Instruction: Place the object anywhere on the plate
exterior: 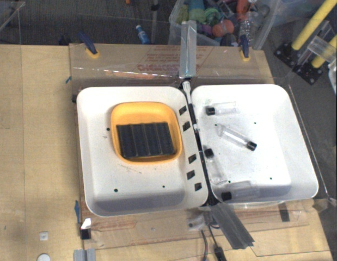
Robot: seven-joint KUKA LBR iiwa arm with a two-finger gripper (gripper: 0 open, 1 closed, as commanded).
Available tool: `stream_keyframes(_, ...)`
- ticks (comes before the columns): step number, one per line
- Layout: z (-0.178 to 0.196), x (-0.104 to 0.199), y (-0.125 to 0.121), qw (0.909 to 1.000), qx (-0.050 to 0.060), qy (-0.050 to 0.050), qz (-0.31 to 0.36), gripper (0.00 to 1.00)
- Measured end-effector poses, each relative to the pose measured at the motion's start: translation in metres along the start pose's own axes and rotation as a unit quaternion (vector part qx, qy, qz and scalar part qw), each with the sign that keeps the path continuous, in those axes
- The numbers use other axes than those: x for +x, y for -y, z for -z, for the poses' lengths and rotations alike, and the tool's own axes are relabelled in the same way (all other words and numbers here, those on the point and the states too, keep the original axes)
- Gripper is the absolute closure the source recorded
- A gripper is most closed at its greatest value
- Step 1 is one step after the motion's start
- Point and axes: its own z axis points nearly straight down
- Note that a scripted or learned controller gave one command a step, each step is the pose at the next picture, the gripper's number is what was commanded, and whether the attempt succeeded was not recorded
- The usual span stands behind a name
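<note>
An orange plate (pixel 146 113) bearing a dark ribbed block (pixel 145 140) sits mid left bin (pixel 95 145). Clear vials lie in the right bin (pixel 277 145): one (pixel 237 137) central, one (pixel 221 109) near its far edge. The pincer's state cannot be told. Picking a vial looks to be the pending step.

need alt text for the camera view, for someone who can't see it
Two white bins sit side by side: the left bin holds an orange plate bearing a black ridged block; the right bin holds clear black-capped tubes.
</note>
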Motion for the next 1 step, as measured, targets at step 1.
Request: stream_keyframes(1, -0.0004, -0.0001, 0.0008, 0.9922, 0.000, -0.001, 0.125, 1.00)
